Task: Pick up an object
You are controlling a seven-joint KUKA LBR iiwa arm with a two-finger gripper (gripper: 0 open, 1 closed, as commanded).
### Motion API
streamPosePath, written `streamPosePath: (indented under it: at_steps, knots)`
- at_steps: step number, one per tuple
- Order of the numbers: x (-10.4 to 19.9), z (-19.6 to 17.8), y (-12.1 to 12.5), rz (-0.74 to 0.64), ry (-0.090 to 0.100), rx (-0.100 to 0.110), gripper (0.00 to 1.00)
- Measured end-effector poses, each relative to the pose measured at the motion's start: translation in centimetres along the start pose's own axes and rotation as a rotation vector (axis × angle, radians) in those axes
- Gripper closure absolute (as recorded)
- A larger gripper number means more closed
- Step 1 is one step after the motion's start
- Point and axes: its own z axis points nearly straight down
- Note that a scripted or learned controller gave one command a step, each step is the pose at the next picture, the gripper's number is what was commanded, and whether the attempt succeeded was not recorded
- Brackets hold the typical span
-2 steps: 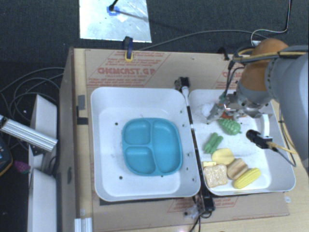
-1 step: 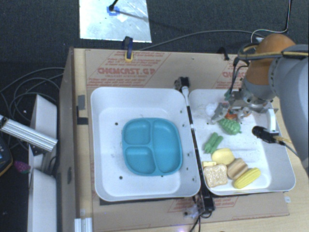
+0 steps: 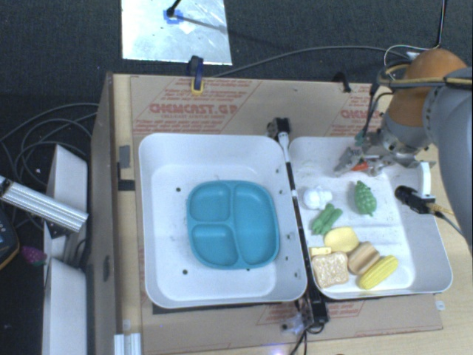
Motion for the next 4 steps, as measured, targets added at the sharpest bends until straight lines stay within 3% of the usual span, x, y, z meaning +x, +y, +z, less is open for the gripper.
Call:
streamPosePath:
  at_steps: [1,2,3,4]
  knots:
    - [1.6,-0.2,-4.2,-0.001,-0.006,-0.016,0.00]
    - [-0.8,0.0,-0.2,-0.001,0.017,0.023,0.00]
    - [-1.1,-1.2,0.2,-0.006,0.000,-0.005,1.00]
    - [5.1,-9.1,-0.5,-0.005,-0.006,-0.020,1.00]
